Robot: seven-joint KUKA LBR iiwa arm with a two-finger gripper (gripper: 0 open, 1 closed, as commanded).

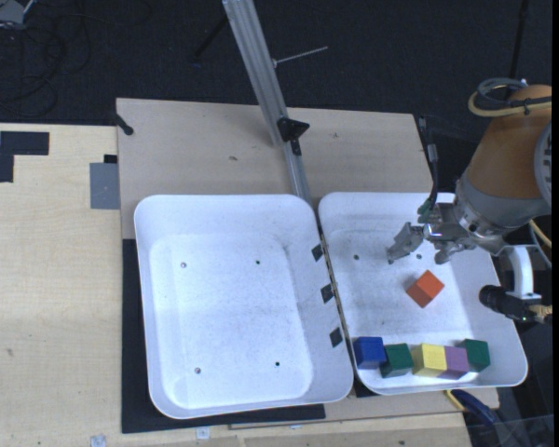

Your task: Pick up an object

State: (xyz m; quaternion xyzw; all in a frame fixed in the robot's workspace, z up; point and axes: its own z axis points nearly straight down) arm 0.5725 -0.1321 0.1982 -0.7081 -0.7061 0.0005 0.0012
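Approach step: the gripper (419, 246) hovers spread open and empty, and next must drop over the orange cube (426, 289).

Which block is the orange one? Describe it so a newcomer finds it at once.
Start at the right bin of the two white ones. Along its near edge lies a row of blocks: blue, dark green, yellow, purple, green. The orange block sits alone in the middle of that bin, apart from the row, just below the gripper, and it is turned at an angle.

Even overhead light, white bins (225, 214) bright (mild glare), background dark, slight softness throughout.
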